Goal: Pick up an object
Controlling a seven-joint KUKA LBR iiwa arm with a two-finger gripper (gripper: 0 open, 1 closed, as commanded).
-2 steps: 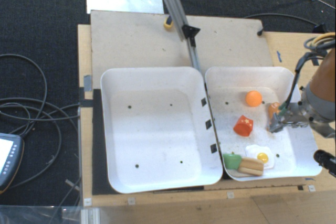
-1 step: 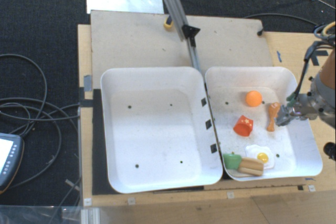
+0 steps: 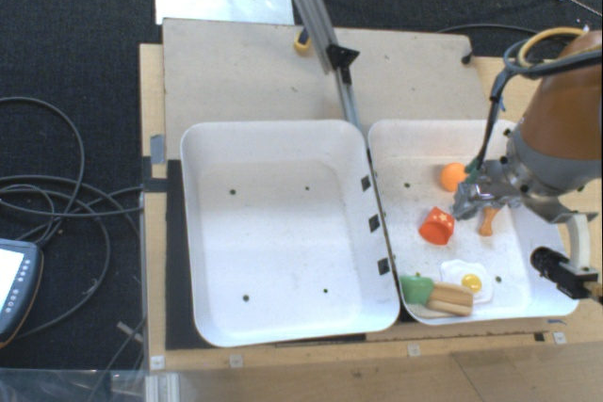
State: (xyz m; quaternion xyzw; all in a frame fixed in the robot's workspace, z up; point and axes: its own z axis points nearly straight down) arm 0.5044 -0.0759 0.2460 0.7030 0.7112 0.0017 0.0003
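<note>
My gripper (image 3: 468,199) hangs low in the right bin (image 3: 407,146), among the toys. An orange ball (image 3: 453,175) lies just up-left of it. A red cup (image 3: 436,226) lies on its side just down-left of it. A small orange carrot-like piece (image 3: 488,220) sits just right of the fingers. Nearer the front lie a fried egg (image 3: 469,279), a tan bread stick (image 3: 450,298) and a green piece (image 3: 415,287). The arm's orange band (image 3: 565,113) covers the bin's right part. Nothing shows between the fingers.
The left bin (image 3: 203,151) stands beside the right one, sharing a wall with black clips (image 3: 373,222). A grey pole (image 3: 311,0) slants over the back of the bench. Cables and a tablet (image 3: 14,282) lie on the floor at left.
</note>
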